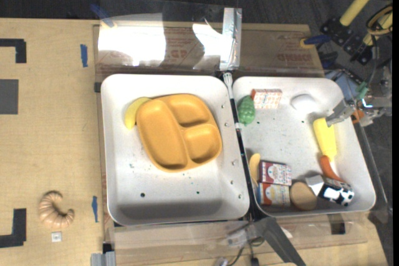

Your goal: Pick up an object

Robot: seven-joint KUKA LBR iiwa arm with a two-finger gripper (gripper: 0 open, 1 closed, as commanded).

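Lying lengthwise near the right wall of the right bin, the long yellow toy is a smooth, pale-yellow stick with rounded ends, tilted slightly. The gripper hangs just beside its upper end, reaching in over the bin's right rim; whether the pincer is spread or closed cannot be made out from this slant. By count, that bin also holds one green knobbly toy, three small red-and-white cartons, one orange carrot-like piece, one brown rounded lump, one black-and-white cow figure and one small yellow piece. The left bin holds one orange divided tray with one yellow curved piece tucked at its left edge. One croissant-shaped toy lies on the bench outside. The right bin's front edge is crowded, while its middle floor lies bare to the left of the yellow toy.
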